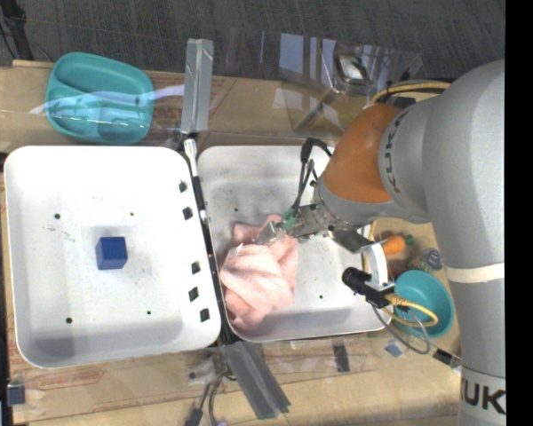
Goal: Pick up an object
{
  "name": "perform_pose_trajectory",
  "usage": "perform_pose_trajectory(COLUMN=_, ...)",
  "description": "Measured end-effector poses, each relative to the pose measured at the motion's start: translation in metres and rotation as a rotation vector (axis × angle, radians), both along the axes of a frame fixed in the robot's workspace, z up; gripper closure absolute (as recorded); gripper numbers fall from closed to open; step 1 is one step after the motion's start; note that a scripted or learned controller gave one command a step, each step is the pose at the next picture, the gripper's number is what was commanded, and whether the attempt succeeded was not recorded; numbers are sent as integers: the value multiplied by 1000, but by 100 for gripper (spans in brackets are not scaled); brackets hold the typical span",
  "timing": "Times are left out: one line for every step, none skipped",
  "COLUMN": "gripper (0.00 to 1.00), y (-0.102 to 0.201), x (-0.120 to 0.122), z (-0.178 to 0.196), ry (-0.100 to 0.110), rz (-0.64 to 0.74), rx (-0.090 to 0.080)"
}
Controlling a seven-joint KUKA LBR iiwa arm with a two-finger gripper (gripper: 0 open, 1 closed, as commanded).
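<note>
You see the grey arm with its orange band point(366, 153) reaching over the right white bin point(249, 167), its gripper point(284, 226) low at the top edge of a crumpled pink cloth point(259, 275). A small blue cube point(112, 252) sits alone in the left white bin point(35, 238).

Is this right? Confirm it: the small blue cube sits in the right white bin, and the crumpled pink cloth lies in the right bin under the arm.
Not quite. The camera view shows the small blue cube in the left white bin, apart from everything else. The crumpled pink cloth does lie in the right bin, under the arm.
</note>
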State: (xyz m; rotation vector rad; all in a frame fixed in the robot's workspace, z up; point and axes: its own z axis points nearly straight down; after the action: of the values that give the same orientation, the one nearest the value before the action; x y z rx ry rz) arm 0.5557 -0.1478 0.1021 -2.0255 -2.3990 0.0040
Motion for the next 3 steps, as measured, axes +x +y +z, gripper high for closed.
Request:
perform_pose_trajectory(gripper=100, y=0, x=0, z=9, ry=2, rz=5, rx=-1)
perform_pose_trajectory(gripper=0, y=0, x=0, z=9, ry=1, rz=5, rx=-1)
perform_pose_trajectory(gripper=0, y=-1, x=27, z=-11, ry=-1, rz=19, rx=1)
